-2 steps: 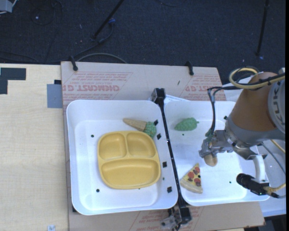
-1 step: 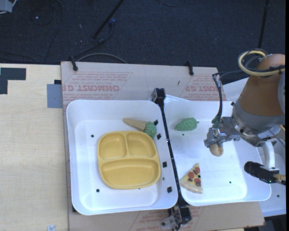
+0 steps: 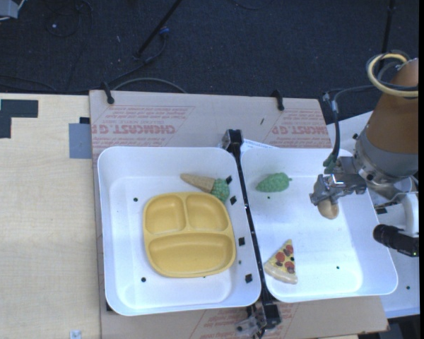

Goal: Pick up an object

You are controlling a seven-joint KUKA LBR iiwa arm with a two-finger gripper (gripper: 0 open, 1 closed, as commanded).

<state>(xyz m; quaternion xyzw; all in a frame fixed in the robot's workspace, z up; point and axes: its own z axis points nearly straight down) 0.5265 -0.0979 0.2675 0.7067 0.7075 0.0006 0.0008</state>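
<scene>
Tan object [image 3: 329, 209] between gripper [image 3: 328, 198] fingers — above right bin [image 3: 353, 281].

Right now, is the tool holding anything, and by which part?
It looks like the tool holds a small tan object by its upper end, over the right bin; the hold itself is hard to make out.

bins [image 3: 120, 189]: smooth glossy white plastic | divided tray [image 3: 189, 233]: matt yellow plastic | bench [image 3: 35, 232], frame left: pale wood grain | board [image 3: 198, 119] under bins: printed brown cardboard | gripper [image 3: 328, 193]: dull grey metal
</scene>
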